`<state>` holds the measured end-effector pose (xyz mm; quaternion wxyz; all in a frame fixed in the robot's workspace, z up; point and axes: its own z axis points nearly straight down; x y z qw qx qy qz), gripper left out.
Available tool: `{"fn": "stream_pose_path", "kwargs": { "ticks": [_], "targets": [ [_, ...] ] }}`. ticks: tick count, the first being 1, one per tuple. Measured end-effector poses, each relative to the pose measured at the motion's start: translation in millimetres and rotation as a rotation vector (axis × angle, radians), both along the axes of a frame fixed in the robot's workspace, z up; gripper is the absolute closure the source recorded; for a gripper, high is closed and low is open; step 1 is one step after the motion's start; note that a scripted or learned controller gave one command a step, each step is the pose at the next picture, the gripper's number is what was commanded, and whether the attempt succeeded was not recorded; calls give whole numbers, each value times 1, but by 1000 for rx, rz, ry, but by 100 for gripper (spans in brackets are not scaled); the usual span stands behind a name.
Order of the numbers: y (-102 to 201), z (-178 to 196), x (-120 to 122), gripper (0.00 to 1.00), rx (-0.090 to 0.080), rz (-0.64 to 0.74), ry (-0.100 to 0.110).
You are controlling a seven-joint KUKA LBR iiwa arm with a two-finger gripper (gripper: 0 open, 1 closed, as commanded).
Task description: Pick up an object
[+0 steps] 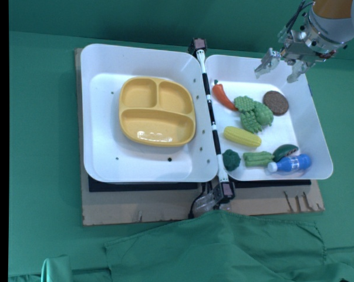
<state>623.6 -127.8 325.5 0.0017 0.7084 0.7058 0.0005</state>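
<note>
Presently the gripper hangs spread and empty over the right bin's far rim, so a clean pick likely means descending squarely onto the brown patty just below, which lies apart from the broccoli.

Toy food below my gripper

My open fingers hang over the far rim of the right bin. Just below them lies a flat brown patty; further off lie a green lettuce cluster, a red chili, a yellow corn cob, a broccoli floret, a green pod, an avocado slice and a blue bottle lying on its side.
</note>
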Motion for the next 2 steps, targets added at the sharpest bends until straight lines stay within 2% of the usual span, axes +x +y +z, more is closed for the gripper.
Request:
{"fn": "stream_pose_path", "kwargs": {
  "ticks": [1, 2],
  "targets": [
    [-45, -70, 30, 0, -3, -3, 2],
    [-7, -133, 30, 0, -2, 1, -7]
  ]
}}
